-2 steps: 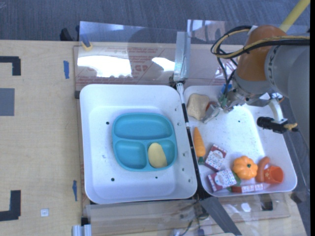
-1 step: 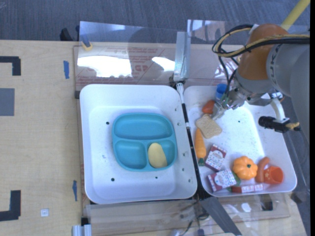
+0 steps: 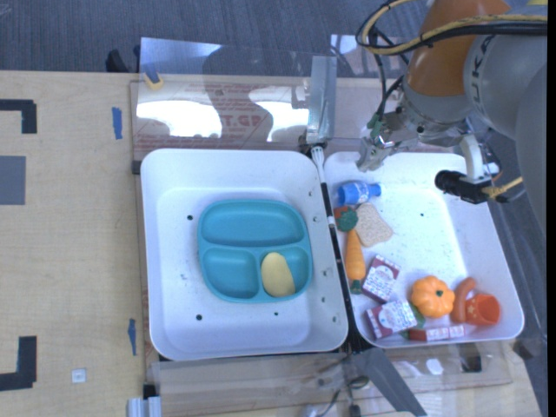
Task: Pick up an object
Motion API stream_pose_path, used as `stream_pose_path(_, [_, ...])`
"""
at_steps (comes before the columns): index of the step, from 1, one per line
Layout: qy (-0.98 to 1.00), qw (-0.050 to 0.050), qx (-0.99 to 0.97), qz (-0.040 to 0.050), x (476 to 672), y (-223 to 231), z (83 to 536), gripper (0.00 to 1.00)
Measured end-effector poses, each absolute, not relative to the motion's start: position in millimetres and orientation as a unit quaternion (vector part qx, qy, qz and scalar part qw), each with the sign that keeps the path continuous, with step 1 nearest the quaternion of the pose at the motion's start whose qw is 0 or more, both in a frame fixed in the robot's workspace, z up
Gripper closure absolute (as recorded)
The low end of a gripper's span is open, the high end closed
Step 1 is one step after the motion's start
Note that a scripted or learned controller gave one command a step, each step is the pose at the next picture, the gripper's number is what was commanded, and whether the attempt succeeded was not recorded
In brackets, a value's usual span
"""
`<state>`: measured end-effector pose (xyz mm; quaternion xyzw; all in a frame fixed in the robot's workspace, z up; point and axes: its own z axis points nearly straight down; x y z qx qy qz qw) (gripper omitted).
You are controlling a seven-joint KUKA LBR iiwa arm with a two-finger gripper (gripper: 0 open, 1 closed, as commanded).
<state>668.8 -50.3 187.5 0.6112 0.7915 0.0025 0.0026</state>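
My gripper (image 3: pixel 372 153) hangs over the far left corner of the right bin (image 3: pixel 452 233), just beyond a small bottle with a blue cap (image 3: pixel 356 192). Nothing shows between its jaws. Along that bin's left side lie a green item (image 3: pixel 347 220), a tan slice of bread (image 3: pixel 374 226) and an orange carrot (image 3: pixel 354 256). Toward the near edge sit two red-and-white packets (image 3: pixel 380 280), a small orange pumpkin (image 3: pixel 432 295) and a red-orange piece (image 3: pixel 478 306).
The left bin (image 3: pixel 174 189) holds a teal divided tray (image 3: pixel 252 224) with a yellow oval object (image 3: pixel 277 274) in its near right compartment. The grey arm with its orange band (image 3: pixel 452 24) and cables covers the right bin's far right side.
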Motion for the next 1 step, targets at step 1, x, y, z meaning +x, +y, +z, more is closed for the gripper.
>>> stream_pose_path(1, [0.791, -0.001, 0.612, -0.0009, 666.5, -52.6, 182.4, 0.0])
